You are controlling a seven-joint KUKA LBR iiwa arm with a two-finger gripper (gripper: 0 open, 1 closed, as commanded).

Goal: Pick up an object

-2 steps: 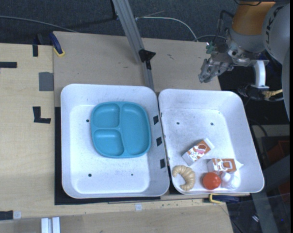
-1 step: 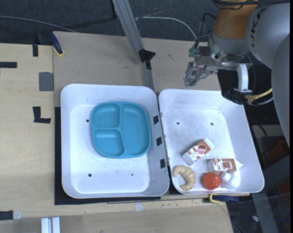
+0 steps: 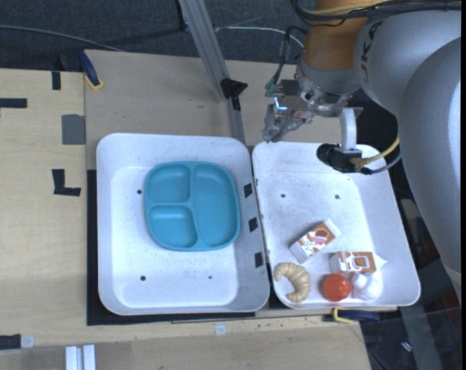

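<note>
My gripper [image 3: 277,126] hangs above the far left corner of the right bin [image 3: 325,172], well away from the objects. Near that bin's front edge lie a tan croissant [image 3: 294,280], a red tomato [image 3: 336,287], a small white-and-red packet [image 3: 315,240] and a white-and-orange carton [image 3: 357,264]. Nothing shows between the gripper's tips.
The left bin [image 3: 125,268] holds a blue divided plate [image 3: 192,205]. A grey metal post [image 3: 206,41] slants up from the gap between the two bins, close to my gripper's left. The arm's big grey body covers the right side.
</note>
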